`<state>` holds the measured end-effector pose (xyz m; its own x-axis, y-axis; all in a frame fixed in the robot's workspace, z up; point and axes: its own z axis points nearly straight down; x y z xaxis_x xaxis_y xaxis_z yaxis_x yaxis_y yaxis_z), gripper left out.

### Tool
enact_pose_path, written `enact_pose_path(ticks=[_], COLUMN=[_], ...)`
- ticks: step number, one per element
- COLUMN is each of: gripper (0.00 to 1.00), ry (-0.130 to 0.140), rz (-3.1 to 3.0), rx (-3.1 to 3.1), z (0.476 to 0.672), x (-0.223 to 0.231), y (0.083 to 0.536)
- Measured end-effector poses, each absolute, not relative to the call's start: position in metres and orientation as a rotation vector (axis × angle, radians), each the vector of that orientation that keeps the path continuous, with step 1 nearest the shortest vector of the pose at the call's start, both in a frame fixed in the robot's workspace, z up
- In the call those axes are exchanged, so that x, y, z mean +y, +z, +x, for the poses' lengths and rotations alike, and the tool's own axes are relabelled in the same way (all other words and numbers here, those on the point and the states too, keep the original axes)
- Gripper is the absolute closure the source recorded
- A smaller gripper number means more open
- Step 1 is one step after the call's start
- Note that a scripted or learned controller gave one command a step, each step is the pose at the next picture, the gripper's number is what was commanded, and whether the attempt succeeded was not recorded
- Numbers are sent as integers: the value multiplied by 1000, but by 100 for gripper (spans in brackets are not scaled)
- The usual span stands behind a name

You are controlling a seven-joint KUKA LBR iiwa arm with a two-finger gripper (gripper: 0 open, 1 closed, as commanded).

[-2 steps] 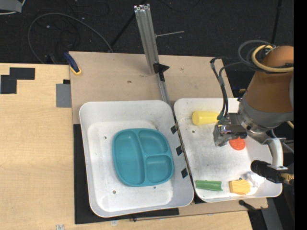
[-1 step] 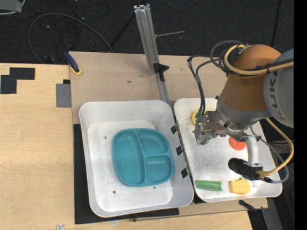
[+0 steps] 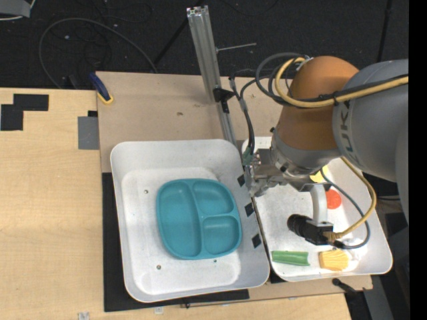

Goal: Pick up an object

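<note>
In the right bin [image 3: 377, 257], a green oblong piece [image 3: 289, 257] lies near the front edge, with a yellow ridged piece [image 3: 333, 260] just to its right. Farther back, a red-orange object [image 3: 333, 200] shows partly past the arm, and a bit of yellow-green peeks out beside it. My gripper [image 3: 257, 182] hangs under the orange wrist at the right bin's back-left side, close to the wall between the bins. It is well apart from the green and yellow pieces, and the wrist hides much of it. I see nothing held in it.
A teal divided plate [image 3: 198, 217] lies in the left bin [image 3: 133, 162]. A metal post [image 3: 207, 65] rises behind the bins, with cables near the wrist. Bare wooden benchtop stretches away to the left.
</note>
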<state>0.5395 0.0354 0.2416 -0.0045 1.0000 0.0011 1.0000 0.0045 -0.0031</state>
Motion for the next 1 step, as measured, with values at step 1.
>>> enact_pose_path(ticks=[1], gripper=[100], ry=[2], rz=[-2215], rx=[-2225], z=[574], x=[79], y=[228])
